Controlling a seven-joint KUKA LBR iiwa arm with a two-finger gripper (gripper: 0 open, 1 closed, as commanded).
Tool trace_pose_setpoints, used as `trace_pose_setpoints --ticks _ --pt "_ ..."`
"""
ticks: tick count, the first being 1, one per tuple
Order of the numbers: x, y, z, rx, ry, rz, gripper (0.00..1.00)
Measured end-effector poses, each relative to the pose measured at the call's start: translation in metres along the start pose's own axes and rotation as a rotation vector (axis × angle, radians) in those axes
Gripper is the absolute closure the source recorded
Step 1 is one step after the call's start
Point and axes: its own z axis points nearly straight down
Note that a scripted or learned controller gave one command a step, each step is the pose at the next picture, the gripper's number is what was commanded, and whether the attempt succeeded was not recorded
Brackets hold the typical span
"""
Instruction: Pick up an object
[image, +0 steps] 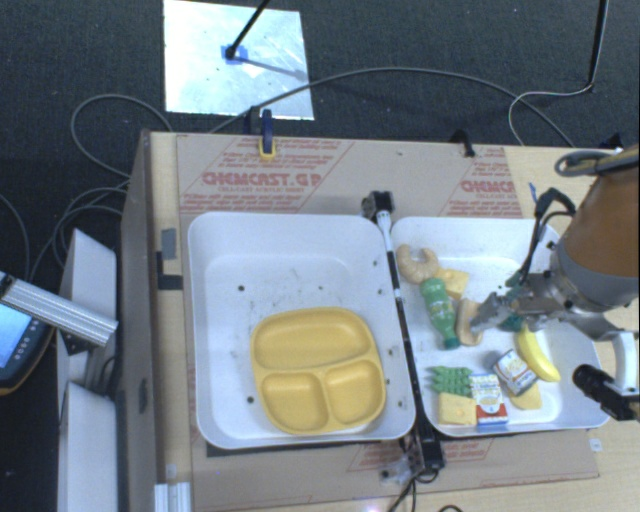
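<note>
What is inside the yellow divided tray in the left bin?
The yellow tray in the left bin shows three bare compartments with nothing inside them. What lies beneath the tray is covered.

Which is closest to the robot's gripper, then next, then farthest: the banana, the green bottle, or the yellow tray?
From the gripper:
1. Banana, right bin, just beside it.
2. Green bottle, same bin, toward the divider.
3. Yellow tray, left bin, farthest.

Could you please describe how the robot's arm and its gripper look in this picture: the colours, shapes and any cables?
The arm is thick and rounded, with a wide orange band above a grey wrist section. A thin black cable loops along its side. The gripper is a slim grey metal piece that narrows toward its tip. A dark black part sticks out below the wrist. No markings can be read on it.
</note>
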Motion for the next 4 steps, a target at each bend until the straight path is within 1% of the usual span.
trace_pose_setpoints --ticks 1,2,3,4 --pt "-0.01 -0.001 0.141 -0.001 -0.001 0.002 0.0" --pt "-0.001 0.091 0.141 -0.001 0.0 0.0 0.0" --pt "-0.002 0.09 0.13 0.001 0.0 0.0 1.0" --pt "0.061 0.067 -0.022 -0.003 0.0 -0.001 1.0"
